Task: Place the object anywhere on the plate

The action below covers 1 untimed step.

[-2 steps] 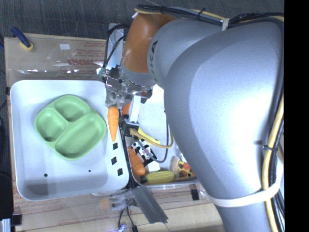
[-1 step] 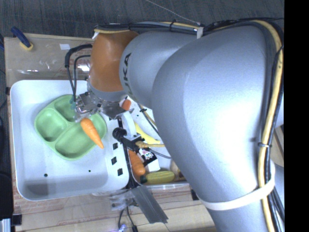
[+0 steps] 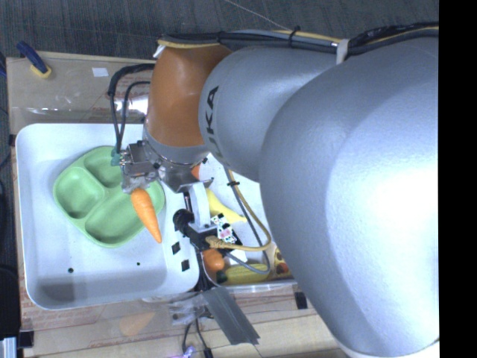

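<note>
- The pale green, three-compartment plastic plate [image 3: 97,196] lies in the left shallow white bin [image 3: 45,222], toward that bin's upper right; bare white floor stays open along the bin's left side and across its lower part, below the plate.
- The plate's right rim sits close to the divider between the two bins, so free room there is narrow.
- The orange plastic carrot [image 3: 147,213] hangs tilted, its thick end up under the two-finger gripper [image 3: 136,177] and its tip pointing down and right, over the plate's right edge and lower-right compartment.
- The carrot's top end meets the gripper's fingers, which look clamped on it; the exact contact is hard to make out.
- The grey arm with its orange band [image 3: 179,103] reaches in from the right and covers most of the right bin, its wrist pointing down over the plate's right side.
- In the strip of right bin left visible, a yellow banana-shaped toy [image 3: 223,209] and a small orange round fruit [image 3: 214,260] lie near the divider, among cables.
</note>
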Tool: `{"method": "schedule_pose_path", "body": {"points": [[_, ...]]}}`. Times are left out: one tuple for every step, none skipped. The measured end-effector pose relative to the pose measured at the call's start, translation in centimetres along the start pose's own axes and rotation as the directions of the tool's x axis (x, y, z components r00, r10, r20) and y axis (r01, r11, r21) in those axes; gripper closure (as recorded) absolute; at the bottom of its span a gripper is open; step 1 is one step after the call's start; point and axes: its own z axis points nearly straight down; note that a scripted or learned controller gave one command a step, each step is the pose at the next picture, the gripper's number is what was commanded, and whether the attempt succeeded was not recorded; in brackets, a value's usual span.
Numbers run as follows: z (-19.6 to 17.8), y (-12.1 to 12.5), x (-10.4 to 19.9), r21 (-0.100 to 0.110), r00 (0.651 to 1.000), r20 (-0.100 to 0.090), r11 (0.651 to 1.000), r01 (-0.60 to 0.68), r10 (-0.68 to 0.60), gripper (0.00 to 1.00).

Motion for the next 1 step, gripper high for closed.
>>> {"method": "schedule_pose_path", "body": {"points": [[0.11, -0.04, -0.02, 0.002, 1.000, 0.000, 1.000, -0.001, 0.001, 0.00]]}}
